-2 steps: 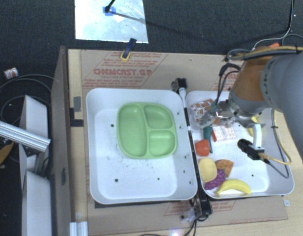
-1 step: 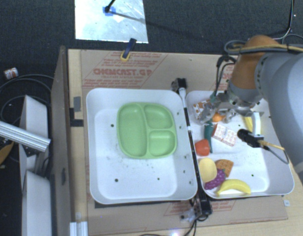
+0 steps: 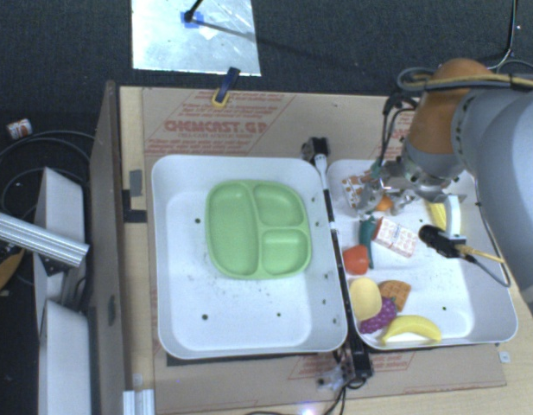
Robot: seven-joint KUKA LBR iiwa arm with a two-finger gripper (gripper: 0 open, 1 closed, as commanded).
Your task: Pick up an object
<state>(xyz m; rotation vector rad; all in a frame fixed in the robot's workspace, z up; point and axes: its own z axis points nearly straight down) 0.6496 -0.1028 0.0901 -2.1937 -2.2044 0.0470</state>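
My gripper (image 3: 367,194) is low in the far part of the right bin (image 3: 486,314), over a cluster of toy foods. A small orange piece (image 3: 385,204) lies right beside it, and a teal piece (image 3: 366,229) sits just in front. A pink-and-white box (image 3: 395,236) lies a little nearer, with a red tomato (image 3: 357,258) to its left. Nearer the front lie a pale yellow fruit (image 3: 364,296), a brown piece (image 3: 396,291), purple grapes (image 3: 380,316) and a banana (image 3: 412,328). A yellow piece (image 3: 436,213) lies under the wrist.
The left bin (image 3: 184,318) holds a green divided plate (image 3: 256,229). The bins' shared rim (image 3: 333,240) runs just left of the gripper. The grey arm (image 3: 499,137) covers the right bin's far right corner.
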